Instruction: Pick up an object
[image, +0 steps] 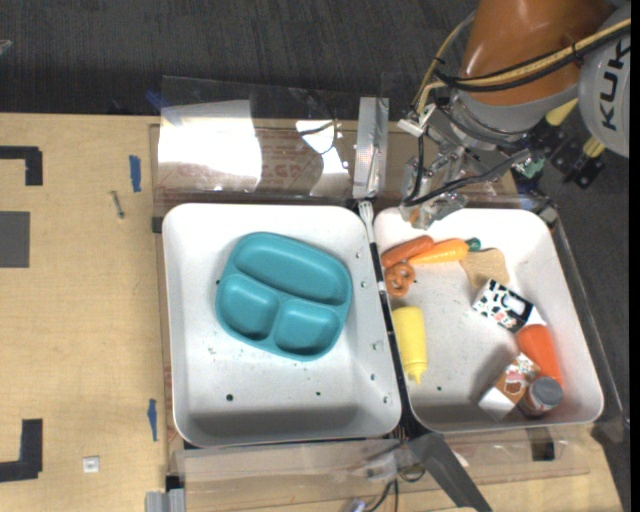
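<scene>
The right bin (575, 300) holds several toy foods. A carrot (438, 250) lies at its far left, with a small orange pepper-like piece (400, 279) just in front of it. A yellow bottle (409, 342) lies along the left wall. Toward the right are a tan bread slice (487, 268), a black-and-white box (501, 304), an orange bottle (540, 350) and a small dark-lidded can (541, 395). My gripper (434, 208) hangs over the bin's far left corner, just above and behind the carrot. I see nothing held in it.
The left bin (200, 380) carries a teal divided plate (285, 293). A clear upright panel (368, 150) stands behind the wall between the bins, close to the gripper's left. Cables hang from the wrist (500, 110).
</scene>
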